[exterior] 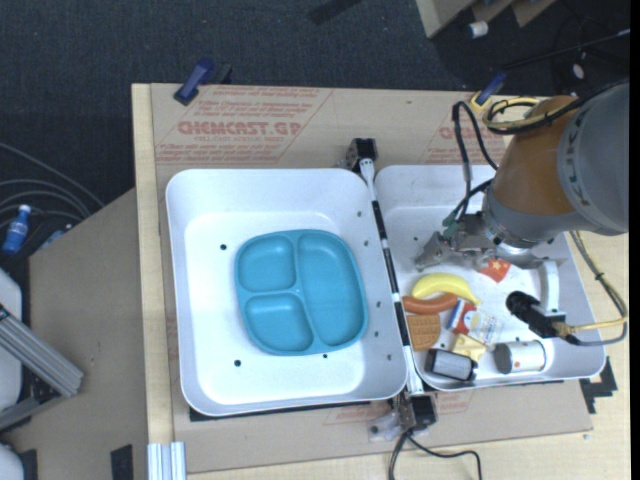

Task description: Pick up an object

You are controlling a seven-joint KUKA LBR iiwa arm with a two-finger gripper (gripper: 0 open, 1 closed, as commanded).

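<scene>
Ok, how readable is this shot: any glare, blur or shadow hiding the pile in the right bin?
Camera view: even lighting and mostly sharp; the blue divided plate and banana read cleanly. The white left bin is bright but not blown out. The arm shades the right bin floor beneath it, and the gripper there is small and murky. The clutter under the banana is too jumbled to separate.

Blue divided plate (300, 293) smooth matt plastic; white bins (200, 268) glossy plastic; bench (250, 123) brown cardboard-like, printed

Bins (200, 268): white. Plate (299, 291): light blue. Banana (445, 287): yellow. Sausage (425, 305): reddish brown. Arm (600, 158): grey, orange band. Table (250, 128): tan, red lettering.
</scene>
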